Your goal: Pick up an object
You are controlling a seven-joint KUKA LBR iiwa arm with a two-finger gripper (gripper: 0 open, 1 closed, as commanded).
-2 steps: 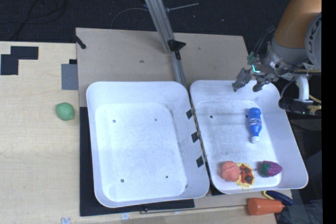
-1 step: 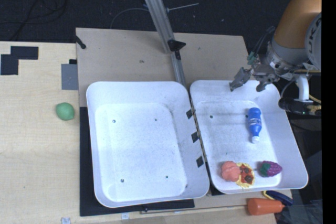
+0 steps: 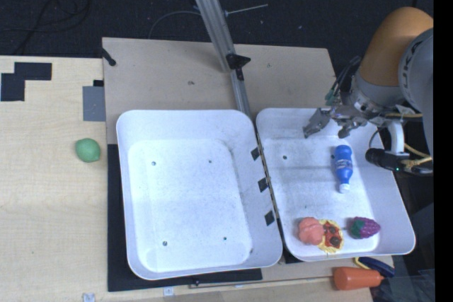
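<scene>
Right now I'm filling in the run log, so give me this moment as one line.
tool: open, holding nothing, over right bin far end | blue bottle: lying in right bin, near tool | left bin | pick: not yet done

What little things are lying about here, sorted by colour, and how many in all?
Blue: 1, the blue bottle in the right bin
Pink-orange: 1, the pink toy
Yellow-red: 1, the yellow toy
Purple: 1, the purple toy
Green: 1, the green ball left of the bins
Orange: 1, the orange item below the bin
Total: 6

Even overhead light, soft shadows, mild glare on white bins (image 3: 185, 125), slightly grainy.
</scene>
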